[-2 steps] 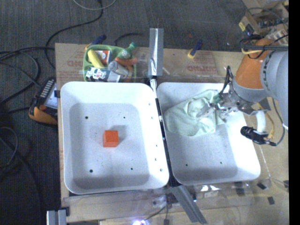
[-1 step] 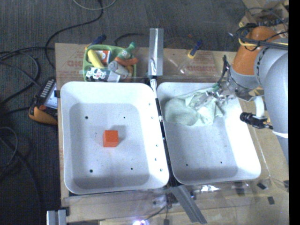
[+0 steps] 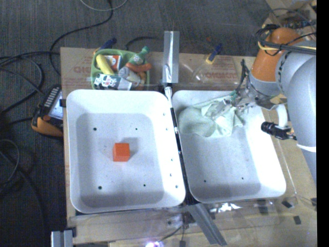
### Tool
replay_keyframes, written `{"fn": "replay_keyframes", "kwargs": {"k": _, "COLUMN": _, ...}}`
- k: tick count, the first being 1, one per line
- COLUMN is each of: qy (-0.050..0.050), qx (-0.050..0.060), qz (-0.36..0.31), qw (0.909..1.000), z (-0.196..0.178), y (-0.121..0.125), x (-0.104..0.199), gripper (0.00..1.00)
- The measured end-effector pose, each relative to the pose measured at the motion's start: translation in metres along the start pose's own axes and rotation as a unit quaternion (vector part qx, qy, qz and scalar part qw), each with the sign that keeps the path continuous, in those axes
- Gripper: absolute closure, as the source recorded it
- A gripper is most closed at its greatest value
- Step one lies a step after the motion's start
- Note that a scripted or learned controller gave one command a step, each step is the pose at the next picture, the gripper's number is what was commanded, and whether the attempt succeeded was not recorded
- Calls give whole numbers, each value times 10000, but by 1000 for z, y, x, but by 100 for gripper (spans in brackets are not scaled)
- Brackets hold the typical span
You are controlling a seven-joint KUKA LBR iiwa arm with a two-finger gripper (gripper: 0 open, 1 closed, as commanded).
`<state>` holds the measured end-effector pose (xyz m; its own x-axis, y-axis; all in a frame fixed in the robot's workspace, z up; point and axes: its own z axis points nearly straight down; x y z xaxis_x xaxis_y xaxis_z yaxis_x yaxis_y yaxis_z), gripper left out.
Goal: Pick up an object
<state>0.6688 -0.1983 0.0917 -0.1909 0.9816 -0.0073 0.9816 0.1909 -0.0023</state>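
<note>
A small orange cube (image 3: 121, 152) lies near the middle of the left bin (image 3: 82, 107). A pale green cloth (image 3: 203, 121) is spread over the back part of the right bin (image 3: 257, 174). Its right corner is drawn up into a bunch toward my gripper (image 3: 238, 101). The gripper hangs over the right bin's back right corner, below the orange wrist band, with the bunched cloth pinched between its fingers. The arm's grey body covers the bin's right rim.
A green basket (image 3: 97, 66) of small items stands behind the left bin. An upright metal post (image 3: 170, 55) rises at the back between the bins. An orange device (image 3: 45, 115) and cables lie on the floor at the left.
</note>
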Motion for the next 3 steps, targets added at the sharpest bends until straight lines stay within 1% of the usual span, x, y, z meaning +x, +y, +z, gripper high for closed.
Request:
{"fn": "replay_keyframes", "kwargs": {"k": 1, "qy": -17, "qx": -73, "qz": -645, "qw": 9979, "z": -1, "y": -18, "x": 11, "gripper": 0}}
{"fn": "replay_keyframes", "kwargs": {"k": 2, "qy": -7, "qx": -83, "qz": -647, "qw": 9979, "z": -12, "y": -16, "x": 13, "gripper": 100}}
{"fn": "replay_keyframes", "kwargs": {"k": 3, "qy": 32, "qx": -20, "qz": -1252, "qw": 9921, "z": -93, "y": 16, "x": 108, "gripper": 100}}
